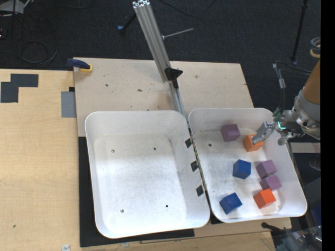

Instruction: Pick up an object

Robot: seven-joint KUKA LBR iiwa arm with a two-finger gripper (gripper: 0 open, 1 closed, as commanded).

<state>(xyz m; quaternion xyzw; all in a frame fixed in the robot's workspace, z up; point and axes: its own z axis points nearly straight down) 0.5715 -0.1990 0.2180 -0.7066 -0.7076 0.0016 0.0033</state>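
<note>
Where end effector [260, 135] meets orange cube [253, 143]

A single fixed camera looks down from above at a slant, set far enough back to take in both white bins, the left bin [138, 171] and the right bin [246, 163], side by side on the desk [131, 82]. It seems to face the desk's far edge, where dark floor [235, 25] shows. The arm [309, 109] enters from the right.

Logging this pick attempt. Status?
Gripper low in right bin, at orange cube; grasp unconfirmed. Purple cube beside it, apart. Nothing blocking.
</note>
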